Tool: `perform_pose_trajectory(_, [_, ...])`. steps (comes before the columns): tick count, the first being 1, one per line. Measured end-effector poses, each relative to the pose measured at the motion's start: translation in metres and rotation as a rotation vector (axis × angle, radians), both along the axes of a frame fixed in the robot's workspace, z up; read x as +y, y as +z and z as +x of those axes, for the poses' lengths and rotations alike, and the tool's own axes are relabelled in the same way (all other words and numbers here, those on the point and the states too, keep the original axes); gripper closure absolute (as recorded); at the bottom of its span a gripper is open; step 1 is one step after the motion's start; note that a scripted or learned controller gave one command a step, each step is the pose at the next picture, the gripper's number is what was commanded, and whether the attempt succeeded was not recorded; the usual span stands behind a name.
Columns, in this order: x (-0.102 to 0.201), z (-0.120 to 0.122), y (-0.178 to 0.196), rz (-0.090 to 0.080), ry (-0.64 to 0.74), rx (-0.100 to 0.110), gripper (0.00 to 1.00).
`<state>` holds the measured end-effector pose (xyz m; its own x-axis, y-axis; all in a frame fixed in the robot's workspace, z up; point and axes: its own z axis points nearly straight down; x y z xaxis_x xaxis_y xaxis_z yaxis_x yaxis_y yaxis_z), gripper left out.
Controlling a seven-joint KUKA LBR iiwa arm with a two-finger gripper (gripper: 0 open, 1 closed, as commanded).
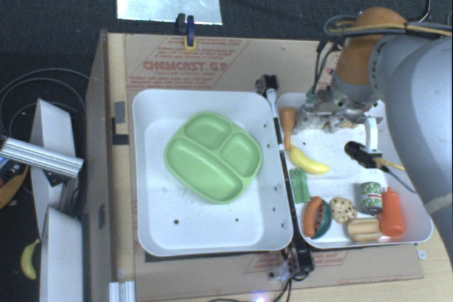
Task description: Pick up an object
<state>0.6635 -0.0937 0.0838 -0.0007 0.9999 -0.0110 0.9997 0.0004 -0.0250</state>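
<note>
Camera view: two white bins sit side by side on the tabletop (205, 67). The left bin (157, 223) holds one thing, a green plate (212, 155) with three compartments, lying flat near the bin's middle and turned at a slant to the walls.

The right bin (333, 146) holds the small items. A carrot (287, 121) lies in the far left corner against the dividing wall, its long axis running from far to near. Just below it a banana (308, 163) lies on the floor, its long axis slanting from the left wall toward the near right, with the curve bowed toward the near side. A green pod (300, 187) lies along the left wall below the banana. Along the near wall sit a hot dog (317, 216), a cookie (342, 209) and a bun (363, 228). Just beyond the bun is a can (369, 196), and beside that a red bottle (391, 213) whose long axis runs far to near.

The claw (327, 120) is low over the far end of the right bin, just right of the carrot and beyond the banana. Whether it is spread or pressed together cannot be told, and nothing can be seen held in it.
</note>
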Motion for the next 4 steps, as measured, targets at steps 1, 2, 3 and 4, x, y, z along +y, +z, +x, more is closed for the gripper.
perform_pose_trajectory(1, [-0.002, 0.001, 0.001, -0.003, -0.001, -0.011, 0.0])
perform_pose_trajectory(2, [-0.025, -0.083, 0.0, 0.011, -0.005, -0.02, 0.0])
perform_pose_trajectory(3, [-0.093, -0.037, 0.002, 0.008, 0.0, -0.032, 0.0])
perform_pose_trajectory(4, [-0.115, -0.127, 0.0, 0.012, -0.005, -0.02, 0.0])
